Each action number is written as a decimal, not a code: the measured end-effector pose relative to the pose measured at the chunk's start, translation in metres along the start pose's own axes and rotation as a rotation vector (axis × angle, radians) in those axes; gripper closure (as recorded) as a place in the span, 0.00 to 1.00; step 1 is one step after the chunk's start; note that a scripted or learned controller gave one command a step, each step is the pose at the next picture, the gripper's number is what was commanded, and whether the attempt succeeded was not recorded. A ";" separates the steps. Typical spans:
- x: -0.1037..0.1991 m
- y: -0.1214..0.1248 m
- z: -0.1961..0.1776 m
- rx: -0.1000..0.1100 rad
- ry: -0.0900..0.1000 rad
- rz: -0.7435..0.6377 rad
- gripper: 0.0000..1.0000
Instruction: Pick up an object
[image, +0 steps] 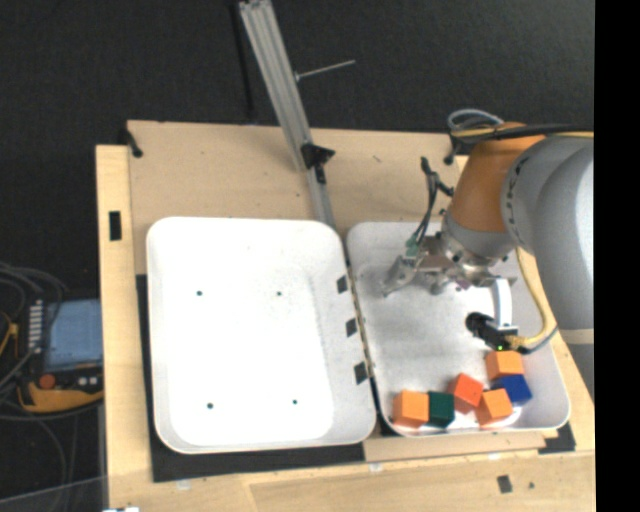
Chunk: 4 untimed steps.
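Observation:
Several small blocks lie along the near edge of the right bin (400, 340): an orange block (410, 406), a green block (441, 408), a red-orange block (467, 388), another orange block (495, 404), a blue block (514, 388) and an orange block (505, 364) behind it. My gripper (393, 279) hangs over the far left part of the right bin, well away from the blocks. Nothing shows in it. The grey arm with its orange band (480, 195) covers the bin's far right corner.
The left bin (245, 330) lies beside the right one, with black clips along the shared rim. A slanted metal rail (290, 110) runs from the top down to the bins' far edge. Cables and a blue box (75, 335) sit off the bench at the left.

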<state>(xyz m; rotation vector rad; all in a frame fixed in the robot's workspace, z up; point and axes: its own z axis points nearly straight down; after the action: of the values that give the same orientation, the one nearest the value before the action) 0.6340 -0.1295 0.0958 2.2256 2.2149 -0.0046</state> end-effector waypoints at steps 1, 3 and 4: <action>0.000 0.002 -0.014 -0.006 0.002 0.005 1.00; 0.005 0.004 -0.142 -0.010 0.002 -0.008 1.00; 0.004 0.005 -0.171 -0.006 0.003 -0.011 1.00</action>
<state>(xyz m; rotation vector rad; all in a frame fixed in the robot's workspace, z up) 0.6395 -0.1250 0.2663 2.2120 2.2252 0.0058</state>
